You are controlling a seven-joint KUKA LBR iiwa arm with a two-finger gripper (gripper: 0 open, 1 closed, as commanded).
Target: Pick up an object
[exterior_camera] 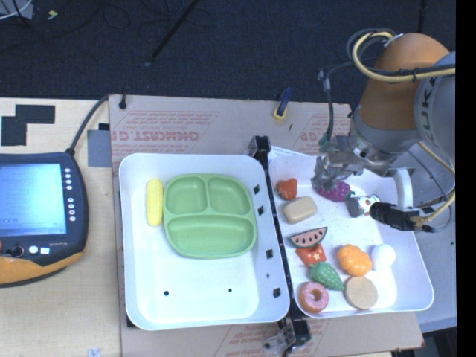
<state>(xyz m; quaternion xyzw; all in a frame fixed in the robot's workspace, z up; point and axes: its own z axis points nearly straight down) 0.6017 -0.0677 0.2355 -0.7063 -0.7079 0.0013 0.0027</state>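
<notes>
Doughnut [313,297]: lying at the right bin's [416,288] near edge, beside a tan disc [361,292].
Gripper [329,178]: hovering over the purple grapes [336,192]; finger state impossible to tell.
Left bin [141,288]: holding a green tray [209,216] and corn [154,201].

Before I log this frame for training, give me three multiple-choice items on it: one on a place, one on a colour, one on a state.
1. Where does the corn cob lie?
A. In the left bin beside the divided plate
B. In the right bin
C. On the tablet

2. What colour is the divided plate?
A. Red
B. Green
C. Blue

3. Where is the gripper?
A. Low over the purple grapes
B. Over the plate
C. Outside both bins

Answers:
1 A, the cob lies along the plate's left edge.
2 B, it is light green.
3 A, it sits right at the grapes in the right bin.
</notes>
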